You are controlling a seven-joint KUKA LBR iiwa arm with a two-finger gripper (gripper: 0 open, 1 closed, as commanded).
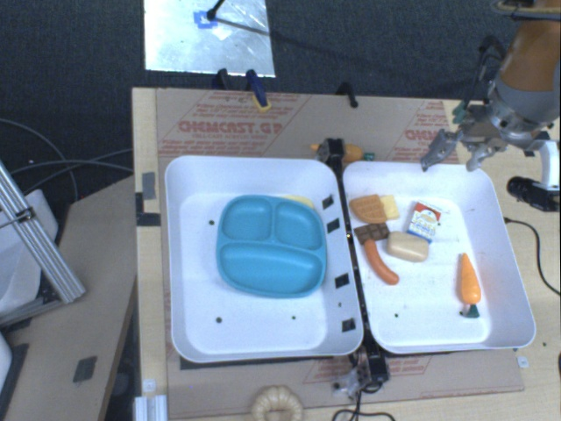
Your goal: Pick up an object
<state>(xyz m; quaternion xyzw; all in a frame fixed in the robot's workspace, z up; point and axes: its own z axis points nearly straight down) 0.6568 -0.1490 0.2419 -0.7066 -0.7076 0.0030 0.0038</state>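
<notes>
White bins are sitting side by side on the desk (219,117). Left bin (188,323) is carrying a blue divided plate (270,244), with something pale yellow peeking out at its far edge, too hidden to name.

Right bin (500,323) is holding all the candidates. Nearest: toy carrot (468,279), lying alone toward the right wall, well apart from the rest. Toward the left wall, an orange-red sausage (381,262) is lying at a slant, its far end touching a small brown block (371,232). Just right of that, a beige soap-like piece (408,247) is touching a small red-white-blue carton (424,221). Farther in, a tan wedge (368,207) is sitting against a yellow slice (388,206).

Gripper (458,149) is hanging over the far rim of the right bin, fingers spread, nothing between them. It's sitting well apart from every object, so no target is committed yet as far as I can judge.

Risks, my read:
- Cluster is packed tight; going down there is likely catching two pieces or shoving one aside.
- Sausage and soap piece are rounded, probably squirting out of a pinch.
- Descending from the current spot is risking a finger on the bin rim.
- Carrot is looking like the cleanest pick, but it's near the right wall, so finger clearance is tight.
</notes>
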